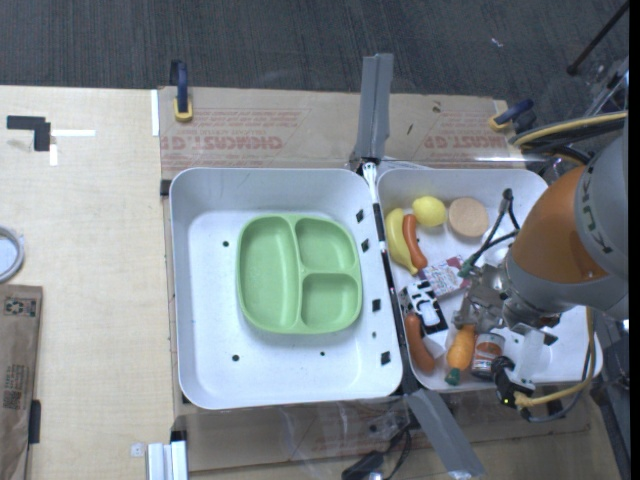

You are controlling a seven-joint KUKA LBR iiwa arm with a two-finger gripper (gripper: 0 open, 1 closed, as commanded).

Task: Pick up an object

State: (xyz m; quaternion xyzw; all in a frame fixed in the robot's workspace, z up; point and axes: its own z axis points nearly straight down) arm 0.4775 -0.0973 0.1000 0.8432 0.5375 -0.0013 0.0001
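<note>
- Wooden bench point(90, 218) carries two white bins: left bin point(190, 298), right bin point(470, 175), touching side by side.
- Tape roll point(8, 256) lies at the left edge.

From my feed: arm point(600, 218) is grey w/ a fat orange band above the wrist, rounded casing. Wrist block is grey metal. Black cables loop off the wrist; a yellow hose runs along the arm's upper side, another yellow-black one curls under it. Gripper point(480, 313) parts look dark.
</note>
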